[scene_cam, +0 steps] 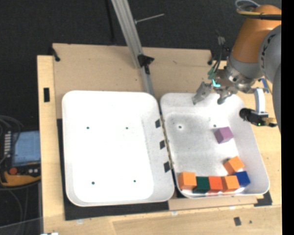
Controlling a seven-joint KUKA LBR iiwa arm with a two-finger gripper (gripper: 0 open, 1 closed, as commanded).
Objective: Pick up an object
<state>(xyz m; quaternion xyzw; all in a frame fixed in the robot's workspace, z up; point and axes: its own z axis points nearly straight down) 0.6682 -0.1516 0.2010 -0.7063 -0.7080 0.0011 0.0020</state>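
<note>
The 2 bins are white: the left bin (112, 146) is plain apart from 4 small dark dots, and the right bin (196, 131) carries a faint grey speckle across its floor. In the right bin lies a purple block (223, 134). Along its near edge sit an orange block (187, 179), a dark green block (202, 183), a red-orange block (215, 183), another orange block (231, 182) and a blue block (243, 178), with 1 more orange block (234, 164) just above them. The bench (103, 67) is tan. The arm (252, 33) is orange above grey.
</note>
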